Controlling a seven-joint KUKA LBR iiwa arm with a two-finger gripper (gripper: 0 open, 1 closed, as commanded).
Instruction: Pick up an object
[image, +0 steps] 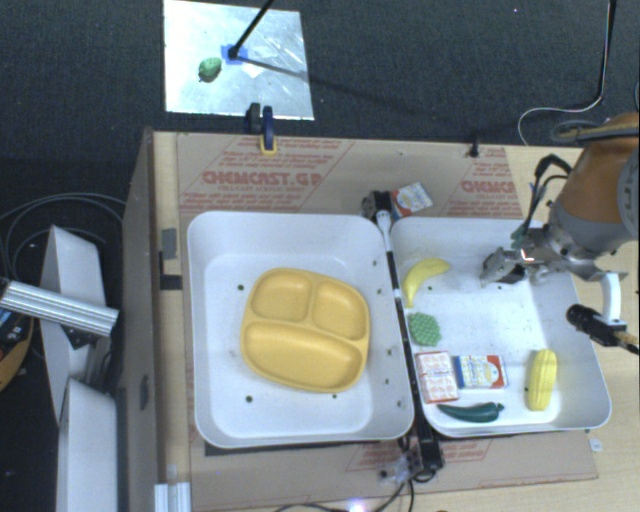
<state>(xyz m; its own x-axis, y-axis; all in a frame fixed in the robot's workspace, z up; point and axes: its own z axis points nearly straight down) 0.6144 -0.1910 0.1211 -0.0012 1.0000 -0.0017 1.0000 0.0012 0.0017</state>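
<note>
In the right bin (580, 400) lie a yellow banana (423, 277) near the left wall, a green round textured piece (424, 327), two small printed boxes (460, 373), a dark green pepper (472, 410) at the front, and a yellow corn cob (541, 379) at the right. My gripper (503, 265) hangs over the bin's back right part, to the right of the banana and apart from it. Nothing shows between its fingers.
The left bin (215, 300) holds a yellow divided plate (305, 329). A small printed packet (410, 199) lies on the cardboard behind the bins. A blue clamp (263, 124) sits at the bench's back edge. The arm's grey body (600, 215) crosses the right bin's far right side.
</note>
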